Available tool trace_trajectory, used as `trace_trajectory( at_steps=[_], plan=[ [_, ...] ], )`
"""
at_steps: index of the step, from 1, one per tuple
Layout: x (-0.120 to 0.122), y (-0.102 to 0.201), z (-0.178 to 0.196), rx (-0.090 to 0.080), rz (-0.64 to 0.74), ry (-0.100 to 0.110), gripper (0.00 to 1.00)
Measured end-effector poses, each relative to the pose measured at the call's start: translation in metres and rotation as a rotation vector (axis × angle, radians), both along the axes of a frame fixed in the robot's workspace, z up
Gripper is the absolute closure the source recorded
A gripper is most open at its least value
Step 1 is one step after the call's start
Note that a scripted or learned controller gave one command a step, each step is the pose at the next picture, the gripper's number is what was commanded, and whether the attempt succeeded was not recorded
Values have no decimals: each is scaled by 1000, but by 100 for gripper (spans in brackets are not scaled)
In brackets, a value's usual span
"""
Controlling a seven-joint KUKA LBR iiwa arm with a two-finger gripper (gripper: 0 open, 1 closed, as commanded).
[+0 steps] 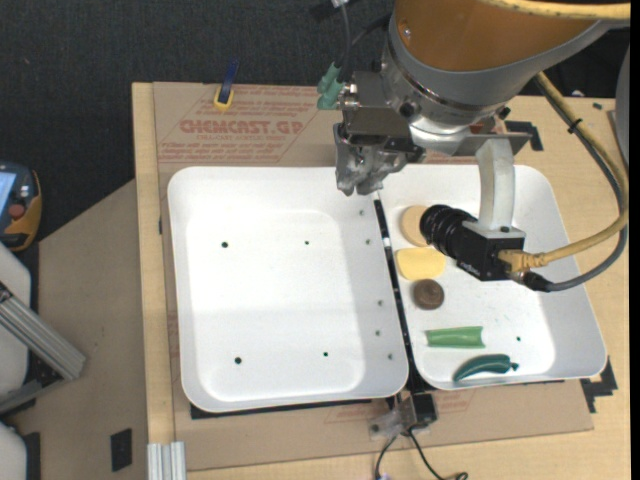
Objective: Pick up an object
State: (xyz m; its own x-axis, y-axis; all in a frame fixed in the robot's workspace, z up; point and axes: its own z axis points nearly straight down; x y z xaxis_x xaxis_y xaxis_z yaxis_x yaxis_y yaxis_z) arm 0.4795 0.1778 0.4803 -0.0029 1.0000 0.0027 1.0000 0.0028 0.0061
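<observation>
Gripper (358, 176) hangs over the right bin's (560, 353) far left corner, its state impossible to tell, while a yellow piece (419, 262), brown disc (429, 294) and green block (454, 337) lie in that bin.

My bench (250, 118), a brown board with red lettering, fills mid-frame. Directly on it sit my two white bins, left bin (270, 288) and right bin (560, 308), touching side by side.
</observation>
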Motion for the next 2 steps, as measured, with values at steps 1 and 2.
trace_trajectory(
  at_steps=[1,2],
  plan=[
    [0,0,9,-1,0,1,100],
    [-2,-22,-129,-9,-7,22,100]
  ],
)
